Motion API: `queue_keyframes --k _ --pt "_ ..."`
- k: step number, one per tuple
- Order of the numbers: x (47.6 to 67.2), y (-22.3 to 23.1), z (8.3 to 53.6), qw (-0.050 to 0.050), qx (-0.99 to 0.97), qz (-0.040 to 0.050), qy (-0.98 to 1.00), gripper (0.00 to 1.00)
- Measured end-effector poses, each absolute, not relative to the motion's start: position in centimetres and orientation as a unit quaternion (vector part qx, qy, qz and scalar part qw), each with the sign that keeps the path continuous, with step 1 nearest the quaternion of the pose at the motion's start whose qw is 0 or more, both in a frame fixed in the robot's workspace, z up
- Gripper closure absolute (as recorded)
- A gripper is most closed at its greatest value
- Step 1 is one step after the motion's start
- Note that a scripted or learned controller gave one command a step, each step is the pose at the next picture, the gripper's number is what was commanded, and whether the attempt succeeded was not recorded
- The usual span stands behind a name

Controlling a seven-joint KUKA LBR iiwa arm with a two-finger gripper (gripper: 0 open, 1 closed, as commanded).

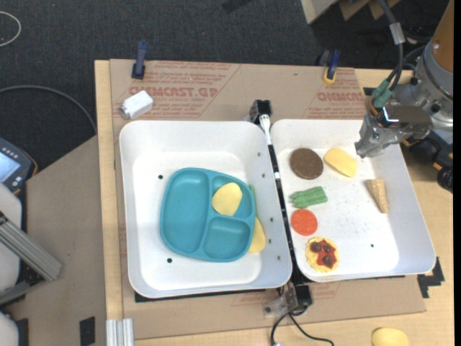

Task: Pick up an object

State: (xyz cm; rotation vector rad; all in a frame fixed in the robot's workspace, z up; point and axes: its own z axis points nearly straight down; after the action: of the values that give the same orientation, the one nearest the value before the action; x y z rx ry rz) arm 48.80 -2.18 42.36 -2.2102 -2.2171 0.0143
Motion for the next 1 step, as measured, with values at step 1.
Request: queue_keyframes --k 1 --pt "47.93 -2.94 49.87 -0.004 -0.707 -0.0035 -0.707 1.00"
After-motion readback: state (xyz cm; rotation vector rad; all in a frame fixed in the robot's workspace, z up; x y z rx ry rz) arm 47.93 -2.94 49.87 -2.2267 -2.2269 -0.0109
